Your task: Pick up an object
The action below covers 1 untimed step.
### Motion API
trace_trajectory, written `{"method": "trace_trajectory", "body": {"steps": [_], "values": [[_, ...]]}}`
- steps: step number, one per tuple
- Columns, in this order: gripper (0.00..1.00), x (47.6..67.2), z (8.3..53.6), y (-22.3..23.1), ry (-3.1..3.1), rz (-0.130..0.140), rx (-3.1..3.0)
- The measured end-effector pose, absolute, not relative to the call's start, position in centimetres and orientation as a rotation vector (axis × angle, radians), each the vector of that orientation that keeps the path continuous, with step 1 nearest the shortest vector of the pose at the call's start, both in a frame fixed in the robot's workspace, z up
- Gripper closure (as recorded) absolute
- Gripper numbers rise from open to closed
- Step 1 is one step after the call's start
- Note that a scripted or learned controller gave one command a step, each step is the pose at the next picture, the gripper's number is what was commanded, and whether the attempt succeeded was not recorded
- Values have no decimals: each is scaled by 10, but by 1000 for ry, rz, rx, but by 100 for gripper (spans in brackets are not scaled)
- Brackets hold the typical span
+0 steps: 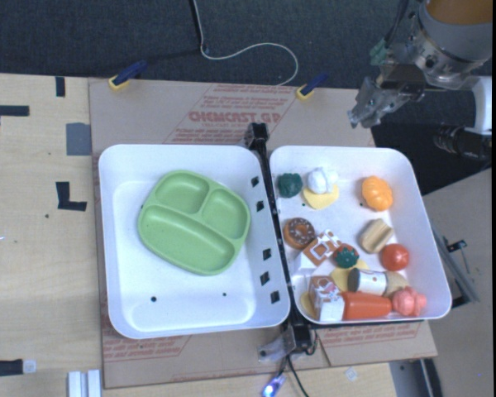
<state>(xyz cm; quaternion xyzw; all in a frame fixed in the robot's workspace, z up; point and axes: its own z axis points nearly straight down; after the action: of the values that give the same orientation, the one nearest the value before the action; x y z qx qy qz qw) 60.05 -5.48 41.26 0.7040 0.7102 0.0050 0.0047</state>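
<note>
Nearest the lens, along the front wall of the right bin: an orange carrot-like piece lying flat, touching a pink toy at its right end and a small white-and-red piece at its left. Just behind them, a dark-and-white cylinder on its side, a red tomato, a tan bread-like piece. Further left, a green-topped toy, a patterned red-and-white square, a brown doughnut. Toward the back wall, a dark green toy, a white-and-yellow piece just beside it, and an orange fruit set apart to the right. All resting in the bin, none lifted.

Left bin: one green divided plate, lying flat, slightly skewed, well clear of the front wall.

Both bins side by side on brown cardboard over the wooden desk, blue-and-yellow clamps at the cardboard's back corners, a thin white cable looping behind.

Upper right: grey arm with orange band entering from the right, wrist angled down and leftward. Tool hanging above the cardboard just beyond the right bin's back right corner, outside the bin, well apart from every toy. Nothing seen held in the tool; how far open, cannot tell from this angle.
</note>
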Motion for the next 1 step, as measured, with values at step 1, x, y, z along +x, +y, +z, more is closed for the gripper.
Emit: {"method": "trace_trajectory", "body": {"steps": [1], "values": [[100, 517, 391, -25, 2229, -4, 2221]]}}
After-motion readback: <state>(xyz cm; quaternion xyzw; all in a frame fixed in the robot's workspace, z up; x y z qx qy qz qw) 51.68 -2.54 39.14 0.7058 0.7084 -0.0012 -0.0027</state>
